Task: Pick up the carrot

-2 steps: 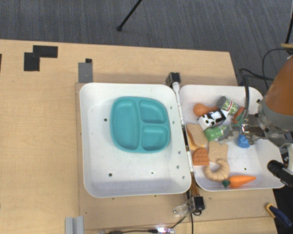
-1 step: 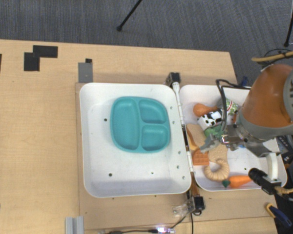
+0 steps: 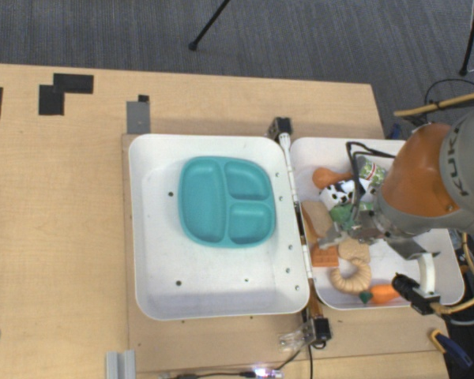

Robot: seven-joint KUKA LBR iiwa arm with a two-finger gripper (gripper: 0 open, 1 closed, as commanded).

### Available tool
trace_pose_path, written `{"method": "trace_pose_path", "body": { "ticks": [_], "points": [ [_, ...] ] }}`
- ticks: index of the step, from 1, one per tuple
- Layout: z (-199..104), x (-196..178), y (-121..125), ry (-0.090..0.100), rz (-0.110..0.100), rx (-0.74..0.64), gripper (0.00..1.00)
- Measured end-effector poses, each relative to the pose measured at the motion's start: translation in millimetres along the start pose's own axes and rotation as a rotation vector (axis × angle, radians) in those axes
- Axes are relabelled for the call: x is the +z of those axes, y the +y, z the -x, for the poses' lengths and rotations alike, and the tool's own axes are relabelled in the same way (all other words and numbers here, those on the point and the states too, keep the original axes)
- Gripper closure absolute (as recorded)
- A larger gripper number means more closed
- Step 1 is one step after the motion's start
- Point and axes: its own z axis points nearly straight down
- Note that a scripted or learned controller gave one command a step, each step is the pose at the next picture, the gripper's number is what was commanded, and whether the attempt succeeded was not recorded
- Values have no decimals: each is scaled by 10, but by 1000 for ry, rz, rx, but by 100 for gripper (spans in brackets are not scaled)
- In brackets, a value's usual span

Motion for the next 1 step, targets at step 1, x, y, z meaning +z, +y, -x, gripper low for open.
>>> {"method": "trace_pose_path", "body": {
  "ticks": [1],
  "points": [
    [175, 67, 714, -1, 5, 143, 0]
  ]
}}
